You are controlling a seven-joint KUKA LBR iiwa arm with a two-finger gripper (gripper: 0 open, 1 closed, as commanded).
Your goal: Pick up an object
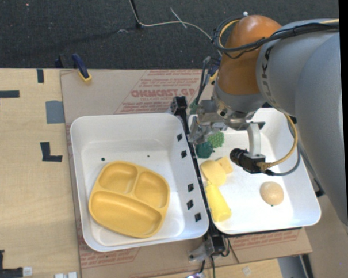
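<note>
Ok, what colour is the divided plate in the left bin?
Yellow. The plate shows plainly in the camera view, lying flat in the left bin.

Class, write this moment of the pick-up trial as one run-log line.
arm: over right bin | gripper: above green item by divider | grasp: cannot tell | right bin: yellow bottle, beige ball | left bin: yellow divided plate

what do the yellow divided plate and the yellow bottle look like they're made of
The divided plate looks like molded plastic: uniform yellow, soft satin sheen, rounded compartment ridges. The yellow bottle also seems plastic, smooth and slightly glossy, possibly a soft squeezable kind.
</note>
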